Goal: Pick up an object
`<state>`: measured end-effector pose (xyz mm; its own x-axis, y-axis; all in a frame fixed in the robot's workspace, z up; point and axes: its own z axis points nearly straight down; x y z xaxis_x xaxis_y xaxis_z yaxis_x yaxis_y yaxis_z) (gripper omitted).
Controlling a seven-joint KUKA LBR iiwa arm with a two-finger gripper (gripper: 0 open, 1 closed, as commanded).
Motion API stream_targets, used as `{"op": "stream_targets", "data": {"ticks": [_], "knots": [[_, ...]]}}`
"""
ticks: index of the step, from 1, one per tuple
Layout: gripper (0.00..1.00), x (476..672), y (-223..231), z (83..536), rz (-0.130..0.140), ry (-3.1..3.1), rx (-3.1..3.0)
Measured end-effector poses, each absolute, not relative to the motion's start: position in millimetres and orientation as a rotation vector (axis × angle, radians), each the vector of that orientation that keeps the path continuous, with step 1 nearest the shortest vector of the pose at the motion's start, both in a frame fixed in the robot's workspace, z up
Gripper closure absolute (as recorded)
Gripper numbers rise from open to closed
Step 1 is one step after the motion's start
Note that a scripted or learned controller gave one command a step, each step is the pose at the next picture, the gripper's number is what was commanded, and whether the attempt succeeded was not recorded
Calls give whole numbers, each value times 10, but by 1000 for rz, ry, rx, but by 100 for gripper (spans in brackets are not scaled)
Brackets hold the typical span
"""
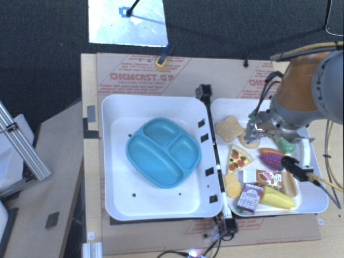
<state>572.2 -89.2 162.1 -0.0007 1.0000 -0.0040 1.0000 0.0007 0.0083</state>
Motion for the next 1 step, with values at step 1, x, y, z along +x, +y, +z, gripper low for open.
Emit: {"op": "stream_targets", "data": {"ticks": [1], "knots": [[100,5801,-816,2204,8,2223,2211]]}}
